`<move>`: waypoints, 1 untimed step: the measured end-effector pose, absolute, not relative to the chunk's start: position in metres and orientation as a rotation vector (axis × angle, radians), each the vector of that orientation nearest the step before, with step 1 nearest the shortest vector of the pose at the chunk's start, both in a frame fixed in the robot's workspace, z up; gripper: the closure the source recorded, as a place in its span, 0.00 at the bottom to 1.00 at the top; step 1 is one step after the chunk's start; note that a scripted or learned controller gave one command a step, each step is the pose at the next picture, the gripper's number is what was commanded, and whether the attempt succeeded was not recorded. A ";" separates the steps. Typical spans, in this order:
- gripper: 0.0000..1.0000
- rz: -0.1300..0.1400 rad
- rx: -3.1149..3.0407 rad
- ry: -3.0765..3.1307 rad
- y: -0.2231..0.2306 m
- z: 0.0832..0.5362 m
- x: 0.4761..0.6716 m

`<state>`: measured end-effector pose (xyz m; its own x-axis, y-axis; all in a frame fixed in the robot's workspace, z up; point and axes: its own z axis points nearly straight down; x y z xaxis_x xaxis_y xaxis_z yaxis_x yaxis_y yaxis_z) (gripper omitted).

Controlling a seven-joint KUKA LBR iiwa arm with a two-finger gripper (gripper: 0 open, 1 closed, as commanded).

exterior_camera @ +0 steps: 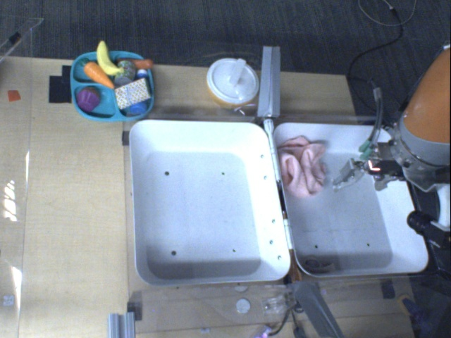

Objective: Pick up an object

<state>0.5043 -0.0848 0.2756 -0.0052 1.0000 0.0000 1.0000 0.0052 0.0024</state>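
The arm (426,129) reaches in over the right bin (352,238), its orange band high at the edge of sight. The fingers (345,175) hang low over the bin's upper middle, pointing toward the divider, and they look slightly apart with nothing between them.

Just beside the fingers, on the side away from the arm, lies a pink cloth (301,164), crumpled against the bin's left wall. It sits near the fingertips but apart from them, with a strip of bare white floor in between.

Past the cloth, farther from the fingers, the left bin (201,203) stands beside the right one, a grey bar (268,83) running up from where they meet.

Well beyond the fingers, on the desk (63,210) above the left bin, sits a white lidded tub (232,82). Farther still in that direction is a blue tray (113,85) holding toy food, a banana (106,59) and a carrot (98,73) among it.

A thin cable (384,9) loops on the dark floor above the arm.
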 end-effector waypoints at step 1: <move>0.00 0.001 2.386 2.045 -0.103 0.110 0.538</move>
<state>0.5381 -0.1031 0.1104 0.1533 0.9882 0.0009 0.9882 -0.1533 -0.0003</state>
